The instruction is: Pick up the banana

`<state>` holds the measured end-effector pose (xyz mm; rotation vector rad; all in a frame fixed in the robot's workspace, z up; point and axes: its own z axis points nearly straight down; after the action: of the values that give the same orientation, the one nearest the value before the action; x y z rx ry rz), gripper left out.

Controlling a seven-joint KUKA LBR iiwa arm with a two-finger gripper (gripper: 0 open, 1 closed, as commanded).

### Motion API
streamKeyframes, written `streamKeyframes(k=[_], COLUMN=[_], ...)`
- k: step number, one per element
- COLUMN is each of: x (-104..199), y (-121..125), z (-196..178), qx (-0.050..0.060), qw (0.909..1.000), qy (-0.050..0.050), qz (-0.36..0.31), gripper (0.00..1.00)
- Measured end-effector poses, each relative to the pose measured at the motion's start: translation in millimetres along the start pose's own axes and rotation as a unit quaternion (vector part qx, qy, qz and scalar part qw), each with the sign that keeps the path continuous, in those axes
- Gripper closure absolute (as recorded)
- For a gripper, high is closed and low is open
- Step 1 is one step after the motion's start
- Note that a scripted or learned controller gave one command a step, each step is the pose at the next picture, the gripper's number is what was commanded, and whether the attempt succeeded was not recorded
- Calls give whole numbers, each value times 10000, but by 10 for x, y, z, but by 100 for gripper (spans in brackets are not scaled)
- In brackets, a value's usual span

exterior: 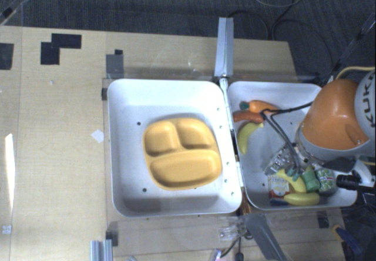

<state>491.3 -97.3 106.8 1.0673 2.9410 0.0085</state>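
Note:
A yellow-green banana (246, 136) lies in the right bin (258, 192), close to its left wall. Above it rest an orange carrot-like piece (262, 106) and a red-orange piece (245, 116). My gripper (286, 164) hangs low over the bin's lower middle, to the right of the banana and apart from it. It is just above a cluster of small things: a yellow curved piece (302, 198), a green item (310, 180) and a small packet (278, 184). The orange wrist band (336, 116) hides part of the bin's right side.
The left bin (123, 136) holds a yellow compartment tray (179, 151). A metal divider post (224, 48) stands between the bins at the back. Cables run from the wrist toward the carrot-like piece. The wooden bench (53, 136) spreads to the left.

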Motion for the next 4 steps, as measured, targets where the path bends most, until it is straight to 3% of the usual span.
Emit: streamKeyframes(k=[1, 2, 3, 4], x=[-80, -180, 128, 44], y=[-124, -232, 138, 20], z=[-279, -458, -1414, -1198], qx=[27, 29, 46, 59], qw=[9920, 8805, 8076, 8362], qy=[13, 6, 5, 12], qz=[1264, 4740, 5897, 5485], gripper=[100, 100, 100, 100])
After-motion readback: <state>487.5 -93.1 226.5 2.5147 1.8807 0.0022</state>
